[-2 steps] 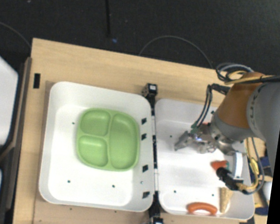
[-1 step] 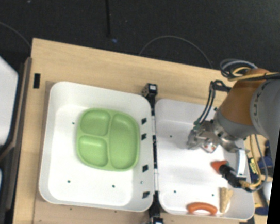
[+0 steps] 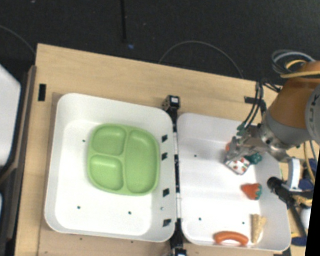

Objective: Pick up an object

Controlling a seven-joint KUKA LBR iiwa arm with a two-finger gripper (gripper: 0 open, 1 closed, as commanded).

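We see the gripper [image 3: 240, 156] low over a small white object [image 3: 238, 165] beyond the strawberry [image 3: 251, 191]; grip state unclear, nothing lifted yet.

Even, soft overhead light; the white bins [image 3: 105, 217] left of the gripper [image 3: 240, 157] look bright and nearly washed out. Shadows are faint. The picture is slightly soft and grainy, dark above the bench [image 3: 96, 73].

The arm [image 3: 296, 112] is a thick, rounded grey body with a broad orange band [image 3: 299, 94] above the wrist. Dark cables [image 3: 254, 112] run down its side, and pale looped ones sit on top. The wrist narrows into a small grey metal gripper [image 3: 241, 150].
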